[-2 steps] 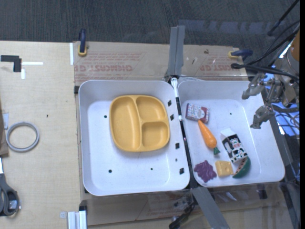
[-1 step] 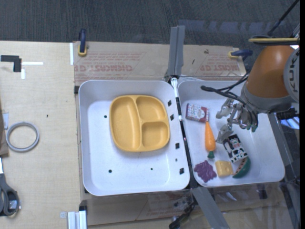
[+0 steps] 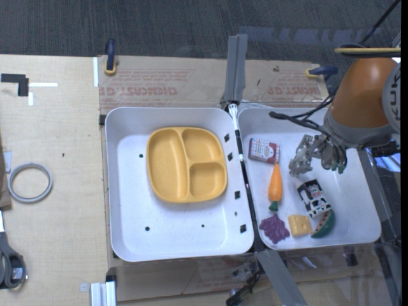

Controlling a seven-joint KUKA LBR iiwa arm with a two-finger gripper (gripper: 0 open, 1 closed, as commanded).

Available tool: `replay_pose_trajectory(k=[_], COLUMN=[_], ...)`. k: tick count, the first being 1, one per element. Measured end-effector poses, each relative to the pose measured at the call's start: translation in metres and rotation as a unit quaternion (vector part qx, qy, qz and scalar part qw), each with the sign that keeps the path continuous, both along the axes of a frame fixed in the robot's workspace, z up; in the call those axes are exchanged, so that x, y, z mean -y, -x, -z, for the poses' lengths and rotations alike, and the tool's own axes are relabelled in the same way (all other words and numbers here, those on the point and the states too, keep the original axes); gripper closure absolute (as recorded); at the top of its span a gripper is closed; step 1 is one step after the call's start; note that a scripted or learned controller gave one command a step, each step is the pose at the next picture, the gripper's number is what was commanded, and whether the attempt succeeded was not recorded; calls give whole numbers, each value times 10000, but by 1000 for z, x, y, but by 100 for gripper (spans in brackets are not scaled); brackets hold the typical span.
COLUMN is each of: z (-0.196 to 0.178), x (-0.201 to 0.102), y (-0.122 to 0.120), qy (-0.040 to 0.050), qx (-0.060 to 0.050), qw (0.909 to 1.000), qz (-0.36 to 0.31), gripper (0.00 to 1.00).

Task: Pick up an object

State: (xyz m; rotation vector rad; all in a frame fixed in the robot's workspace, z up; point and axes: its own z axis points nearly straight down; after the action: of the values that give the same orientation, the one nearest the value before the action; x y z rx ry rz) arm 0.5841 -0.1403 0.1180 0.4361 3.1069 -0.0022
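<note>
Camera view is showing the right bin (image 3: 363,231) holding all the candidate objects: a black-and-white cow-patterned item (image 3: 313,197) lying just below the pincer (image 3: 305,161), a carrot (image 3: 275,183) down to its left, a red carton (image 3: 263,150) further left, then grapes (image 3: 275,228), a yellow cheese block (image 3: 299,224) and a watermelon slice (image 3: 324,225) sitting lower. Pincer is hanging over that bin; fingers possibly gripping nothing, spread too cluttered to tell. Yellow divided plate (image 3: 187,164) is sitting well left, in the left bin (image 3: 127,234).
</note>
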Motion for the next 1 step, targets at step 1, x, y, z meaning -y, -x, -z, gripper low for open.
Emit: replay_pose_trajectory(k=[1], z=[0], x=[0], y=[0], qy=[-1], qx=[-1], qw=[10000], qz=[0], gripper=[0])
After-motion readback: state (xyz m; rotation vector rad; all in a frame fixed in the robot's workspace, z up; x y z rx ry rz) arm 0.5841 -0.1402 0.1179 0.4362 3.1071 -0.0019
